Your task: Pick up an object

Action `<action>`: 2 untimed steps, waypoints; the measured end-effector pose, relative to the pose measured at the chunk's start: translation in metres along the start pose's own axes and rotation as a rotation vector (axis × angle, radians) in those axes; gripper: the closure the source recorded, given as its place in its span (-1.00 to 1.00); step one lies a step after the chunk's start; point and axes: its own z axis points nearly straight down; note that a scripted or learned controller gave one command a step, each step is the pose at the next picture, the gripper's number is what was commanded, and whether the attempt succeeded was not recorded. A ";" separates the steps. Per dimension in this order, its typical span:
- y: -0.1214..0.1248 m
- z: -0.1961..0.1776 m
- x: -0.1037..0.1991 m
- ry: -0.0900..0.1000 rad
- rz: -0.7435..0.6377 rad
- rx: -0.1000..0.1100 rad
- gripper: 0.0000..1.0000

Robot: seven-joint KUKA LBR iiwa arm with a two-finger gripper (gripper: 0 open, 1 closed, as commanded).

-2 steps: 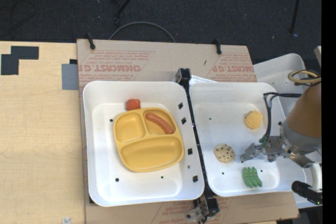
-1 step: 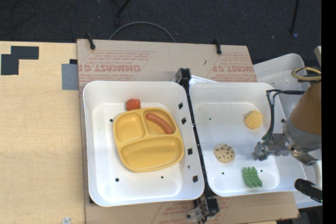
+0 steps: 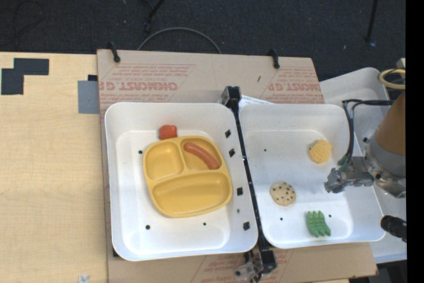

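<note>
Camera view: the hand (image 3: 333, 183) hangs low at the right bin's (image 3: 298, 117) right side, nothing between its fingers.

Whether those fingers stand apart or together I cannot tell; they are small and dark against the wrist. 3 things lie in the right bin: a cookie (image 3: 283, 193) near the middle, a yellow waffle (image 3: 320, 151) up toward the far wall, and a green piece (image 3: 318, 223) near the front. The waffle and the green piece lie nearest the hand. All 3 look like light, stiff toy food, probably smooth plastic and a little slippery. The flat cookie and waffle would want a pinch across their edges; the ridged green piece offers better purchase across its narrow width. The left bin (image 3: 129, 209) bears a yellow tray (image 3: 189, 195) with a sausage (image 3: 202, 154), and a tomato (image 3: 167, 132) beside it.
</note>
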 end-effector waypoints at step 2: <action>0.006 -0.122 0.007 -0.001 -0.001 -0.001 1.00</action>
